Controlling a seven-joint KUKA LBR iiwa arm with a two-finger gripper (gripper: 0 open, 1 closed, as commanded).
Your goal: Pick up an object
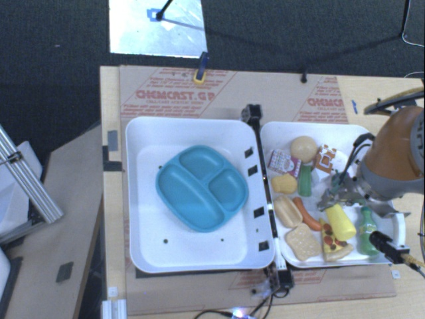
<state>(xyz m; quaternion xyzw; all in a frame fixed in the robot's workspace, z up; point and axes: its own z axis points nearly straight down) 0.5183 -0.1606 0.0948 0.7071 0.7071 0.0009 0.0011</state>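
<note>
Bench carries two shallow white bins side by side. Left bin [143, 178] holds a blue divided plate [202, 187], near its middle. Right bin [275, 135] holds a crowded pile of toy food.

Arm [398, 155] enters from the right, orange band above the wrist, bent down over the right bin's right half. Gripper [334, 195] sits low among the items, tip just above the yellow block [340, 221] and beside the green bottle [366, 221]. Cannot tell whether the fingers are spread or closed; the metal parts blur together. Nothing visibly held.

Contents of right bin, larger to smaller: round tan bun [304, 148] at far side, toast slice [303, 242] at near side, hot-dog bun [288, 211], pizza slice [334, 243], yellow lump [284, 184], green cylinder [305, 180], orange sausage [307, 213].

Step judged: descent onto a candidate, likely the yellow block. Next move calls for closing squarely on one piece; crowding risks a nudge or double catch.
</note>
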